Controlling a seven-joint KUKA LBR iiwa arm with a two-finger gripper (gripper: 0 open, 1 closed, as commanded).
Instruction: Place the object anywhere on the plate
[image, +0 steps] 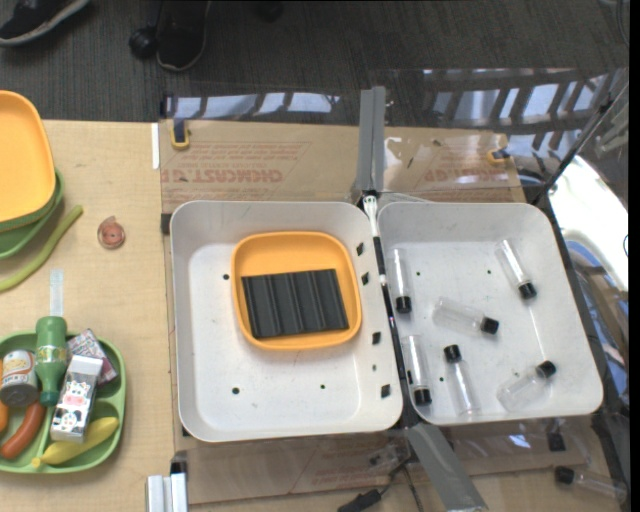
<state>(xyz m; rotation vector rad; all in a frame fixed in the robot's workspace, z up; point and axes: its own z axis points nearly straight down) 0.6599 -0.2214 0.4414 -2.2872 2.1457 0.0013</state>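
Right bin (570, 300), faint clear vials (462, 317)

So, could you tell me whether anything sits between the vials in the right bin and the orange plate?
Only the two bins' adjoining rims lie between the clear vials and the orange plate. A dark ribbed mat covers the plate's middle, leaving its rim bare.

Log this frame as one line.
plate: orange plate in left bin | on plate: dark ribbed block | right bin: clear vials, black caps, loose
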